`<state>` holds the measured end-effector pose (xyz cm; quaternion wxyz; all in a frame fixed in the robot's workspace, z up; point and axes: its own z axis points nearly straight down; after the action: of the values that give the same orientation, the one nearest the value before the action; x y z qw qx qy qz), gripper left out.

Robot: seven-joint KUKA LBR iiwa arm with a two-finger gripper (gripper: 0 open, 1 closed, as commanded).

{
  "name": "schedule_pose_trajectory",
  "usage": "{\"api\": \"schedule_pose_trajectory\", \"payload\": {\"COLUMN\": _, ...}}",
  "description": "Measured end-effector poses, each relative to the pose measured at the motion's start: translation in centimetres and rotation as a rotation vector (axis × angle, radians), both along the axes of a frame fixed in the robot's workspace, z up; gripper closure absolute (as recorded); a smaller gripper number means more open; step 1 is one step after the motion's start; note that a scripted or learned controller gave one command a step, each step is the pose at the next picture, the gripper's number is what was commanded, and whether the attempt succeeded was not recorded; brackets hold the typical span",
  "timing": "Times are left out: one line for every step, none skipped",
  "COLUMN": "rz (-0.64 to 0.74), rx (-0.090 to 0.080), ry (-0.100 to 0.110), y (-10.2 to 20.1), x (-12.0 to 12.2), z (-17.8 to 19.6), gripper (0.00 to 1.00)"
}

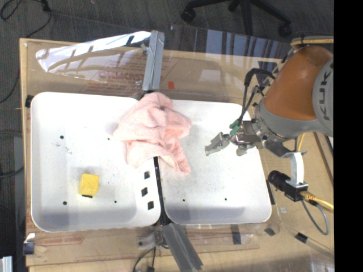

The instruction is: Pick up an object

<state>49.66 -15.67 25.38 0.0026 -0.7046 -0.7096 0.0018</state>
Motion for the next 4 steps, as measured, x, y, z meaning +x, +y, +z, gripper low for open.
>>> {"api": "schedule_pose_trajectory", "payload": {"rz": 0.176, "rx": 0.001, "ry": -0.001, "y": 3.7, "x": 2.1, "z": -14.1, "gripper": 0.0}}
{"api": "schedule_pose_trajectory", "payload": {"rz": 0.182, "rx": 0.0, "ry": -0.001, "y": 3.6, "x": 2.2, "z": -13.1, "gripper": 1.0}}
{"api": "schedule_pose_trajectory", "payload": {"rz": 0.185, "rx": 0.001, "ry": -0.003, "y": 4.9, "x": 1.0, "z": -15.1, "gripper": 1.0}}
{"api": "schedule_pose_trajectory", "payload": {"rz": 0.033, "rx": 0.0, "ry": -0.003, "y": 3.0, "x": -2.0, "z": -8.2, "gripper": 1.0}}
